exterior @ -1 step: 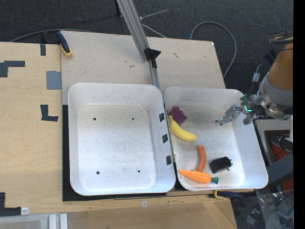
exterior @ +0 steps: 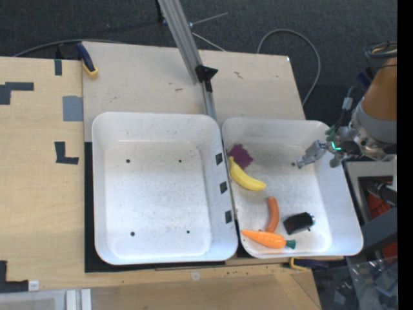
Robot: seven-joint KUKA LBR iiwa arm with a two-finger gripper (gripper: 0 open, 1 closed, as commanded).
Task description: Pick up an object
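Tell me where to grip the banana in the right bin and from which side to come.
Grip the banana across its narrow middle, coming straight down from above. It lies flat on the right bin's floor, running from upper left to lower right, so the fingers should close across that line. The purple object crowds its upper end, so the middle is probably safer.

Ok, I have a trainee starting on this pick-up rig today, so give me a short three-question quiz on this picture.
1. True or false: the banana lies in the left bin.
2. Which thing lies nearest the right bin's front edge: A) purple piece, B) carrot, C) banana?
3. Fill in: the black block lies just right of the ____.

Key: 1 false, it lies in the right bin. 2 B. 3 sausage.

The gripper hangs over the right bin's right side, gripping nothing.
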